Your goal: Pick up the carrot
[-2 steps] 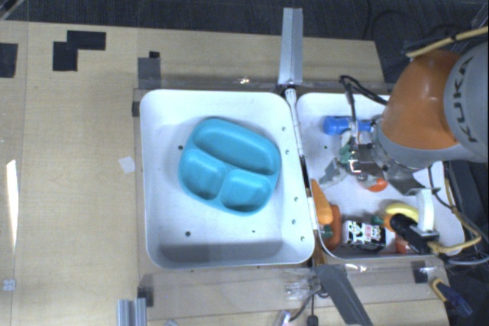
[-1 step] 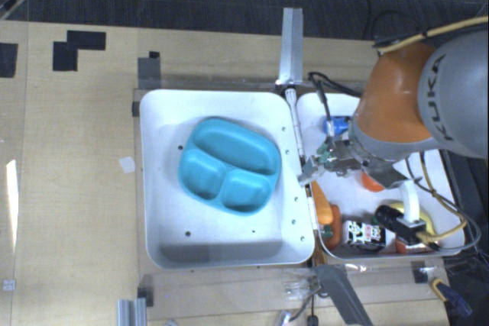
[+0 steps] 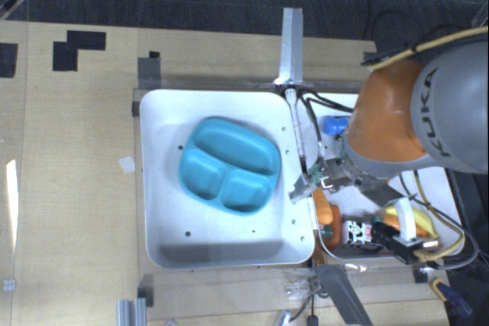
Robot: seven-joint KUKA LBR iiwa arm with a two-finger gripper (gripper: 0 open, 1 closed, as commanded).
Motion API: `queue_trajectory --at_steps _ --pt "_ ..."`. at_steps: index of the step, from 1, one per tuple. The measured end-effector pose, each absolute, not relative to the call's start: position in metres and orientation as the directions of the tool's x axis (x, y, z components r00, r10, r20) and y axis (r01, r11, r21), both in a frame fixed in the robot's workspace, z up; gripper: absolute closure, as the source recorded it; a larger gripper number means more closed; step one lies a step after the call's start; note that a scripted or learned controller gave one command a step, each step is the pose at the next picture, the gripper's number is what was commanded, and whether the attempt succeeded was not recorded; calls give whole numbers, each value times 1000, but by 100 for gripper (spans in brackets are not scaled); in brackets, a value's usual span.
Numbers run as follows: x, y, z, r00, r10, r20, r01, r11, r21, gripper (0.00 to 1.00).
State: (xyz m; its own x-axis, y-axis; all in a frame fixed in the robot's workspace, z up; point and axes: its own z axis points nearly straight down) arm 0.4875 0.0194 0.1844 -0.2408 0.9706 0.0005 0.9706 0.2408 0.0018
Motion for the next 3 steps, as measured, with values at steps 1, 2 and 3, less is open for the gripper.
queue_trajectory --at_steps 1,2,3 --pt "532 -13 186 -423 906 -2 906 423 6 0" --pt "488 11 184 -185 983 1 983 185 2 0" --pt "488 11 184 -185 983 1 983 185 2 0"
